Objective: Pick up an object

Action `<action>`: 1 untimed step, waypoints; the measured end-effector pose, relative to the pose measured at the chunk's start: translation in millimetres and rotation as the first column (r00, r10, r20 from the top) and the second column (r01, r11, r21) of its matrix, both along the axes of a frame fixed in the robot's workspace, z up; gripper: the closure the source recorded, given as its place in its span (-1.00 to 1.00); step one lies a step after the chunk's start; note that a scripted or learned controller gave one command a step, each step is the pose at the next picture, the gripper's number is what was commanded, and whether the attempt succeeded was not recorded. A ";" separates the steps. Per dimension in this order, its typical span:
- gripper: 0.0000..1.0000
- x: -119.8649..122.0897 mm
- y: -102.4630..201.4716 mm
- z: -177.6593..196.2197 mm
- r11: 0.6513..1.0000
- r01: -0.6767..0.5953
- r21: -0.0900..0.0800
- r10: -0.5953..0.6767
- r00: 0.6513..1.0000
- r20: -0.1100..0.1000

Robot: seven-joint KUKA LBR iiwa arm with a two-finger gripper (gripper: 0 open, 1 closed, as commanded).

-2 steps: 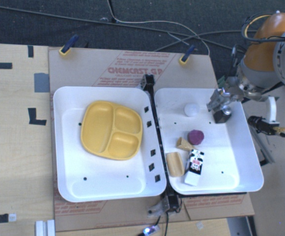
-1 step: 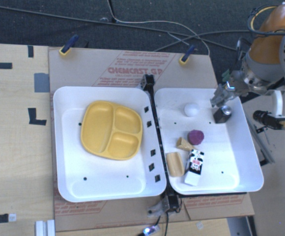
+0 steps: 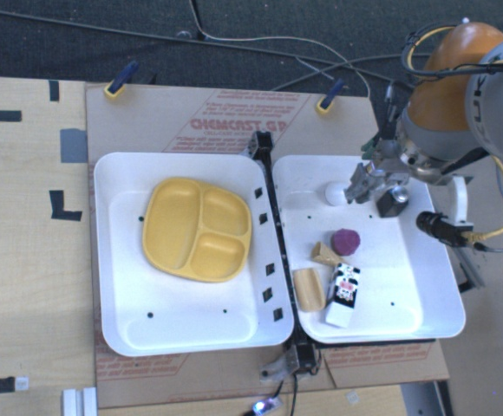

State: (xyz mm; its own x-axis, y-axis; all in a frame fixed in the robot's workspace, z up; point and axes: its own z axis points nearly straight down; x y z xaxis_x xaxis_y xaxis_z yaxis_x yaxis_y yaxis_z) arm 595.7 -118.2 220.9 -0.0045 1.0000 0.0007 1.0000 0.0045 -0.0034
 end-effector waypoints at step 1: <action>1.00 -21.9 53.4 7.7 1.000 -0.001 0.000 0.001 1.000 0.001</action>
